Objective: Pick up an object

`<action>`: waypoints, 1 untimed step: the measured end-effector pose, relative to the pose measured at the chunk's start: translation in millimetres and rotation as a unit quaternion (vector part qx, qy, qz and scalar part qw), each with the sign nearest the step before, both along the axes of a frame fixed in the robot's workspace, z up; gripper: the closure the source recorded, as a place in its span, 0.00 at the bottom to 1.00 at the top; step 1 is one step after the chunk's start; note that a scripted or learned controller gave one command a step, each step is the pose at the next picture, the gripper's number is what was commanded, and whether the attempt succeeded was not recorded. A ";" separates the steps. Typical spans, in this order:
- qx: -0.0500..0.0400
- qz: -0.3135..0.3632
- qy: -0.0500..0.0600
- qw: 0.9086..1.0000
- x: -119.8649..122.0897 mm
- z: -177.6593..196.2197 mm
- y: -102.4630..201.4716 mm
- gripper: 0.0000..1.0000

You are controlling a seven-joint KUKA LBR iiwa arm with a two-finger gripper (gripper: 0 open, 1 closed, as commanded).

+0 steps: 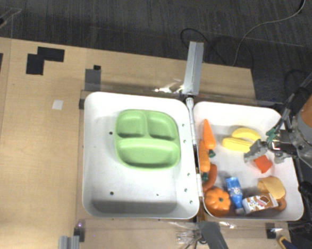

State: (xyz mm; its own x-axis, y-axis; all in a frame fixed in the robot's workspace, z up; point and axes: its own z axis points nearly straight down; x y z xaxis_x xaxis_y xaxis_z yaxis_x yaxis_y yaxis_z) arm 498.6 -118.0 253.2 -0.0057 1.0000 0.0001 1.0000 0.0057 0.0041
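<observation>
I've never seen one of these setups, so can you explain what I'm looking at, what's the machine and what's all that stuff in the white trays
One camera looks down at a slant on a wooden bench with two shallow white bins. The left bin holds a green divided plate. The right bin holds toy food: a carrot, a yellow banana, a small pumpkin, a blue bottle and a carton. The grey machine entering from the right is a robot arm; its gripper hangs over a small red-orange block. Nothing is visibly held.
</observation>
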 end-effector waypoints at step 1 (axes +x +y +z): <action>0.001 -0.040 0.001 0.999 84.2 -66.9 -7.3 0.00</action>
State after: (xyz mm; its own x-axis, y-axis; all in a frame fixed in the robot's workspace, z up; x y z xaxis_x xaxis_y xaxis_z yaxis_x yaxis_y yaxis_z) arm 582.7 -125.3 186.4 0.0745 0.9972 0.0015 0.9972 -0.0745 0.0024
